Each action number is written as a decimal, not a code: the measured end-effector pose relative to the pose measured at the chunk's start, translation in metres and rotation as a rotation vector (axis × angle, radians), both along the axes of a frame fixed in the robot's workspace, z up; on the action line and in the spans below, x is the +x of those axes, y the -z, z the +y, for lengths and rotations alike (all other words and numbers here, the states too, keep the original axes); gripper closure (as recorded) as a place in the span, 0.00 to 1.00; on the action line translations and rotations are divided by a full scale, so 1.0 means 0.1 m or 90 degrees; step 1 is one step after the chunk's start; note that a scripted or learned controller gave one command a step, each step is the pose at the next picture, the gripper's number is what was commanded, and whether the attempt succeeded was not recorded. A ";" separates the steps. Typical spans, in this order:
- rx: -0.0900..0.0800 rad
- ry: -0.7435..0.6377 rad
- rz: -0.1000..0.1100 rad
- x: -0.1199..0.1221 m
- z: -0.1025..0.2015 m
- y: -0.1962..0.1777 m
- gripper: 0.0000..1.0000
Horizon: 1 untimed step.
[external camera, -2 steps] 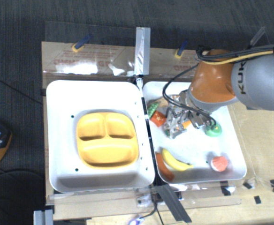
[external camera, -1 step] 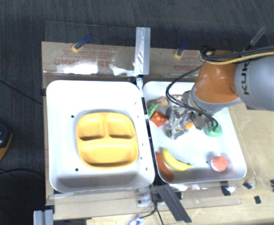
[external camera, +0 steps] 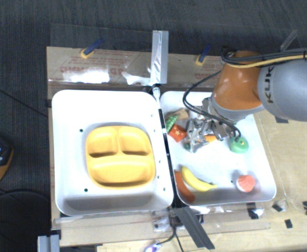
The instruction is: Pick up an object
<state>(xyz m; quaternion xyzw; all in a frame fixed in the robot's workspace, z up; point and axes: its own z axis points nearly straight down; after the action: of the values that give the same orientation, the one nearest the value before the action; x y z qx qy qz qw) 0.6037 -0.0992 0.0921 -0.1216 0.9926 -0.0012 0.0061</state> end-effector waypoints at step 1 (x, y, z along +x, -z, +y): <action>0.000 0.071 -0.004 -0.04 0.00 -0.01 0.00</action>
<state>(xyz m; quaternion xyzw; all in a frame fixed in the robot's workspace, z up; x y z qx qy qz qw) 0.5993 -0.0991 0.0927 -0.0660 0.9978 -0.0022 0.0094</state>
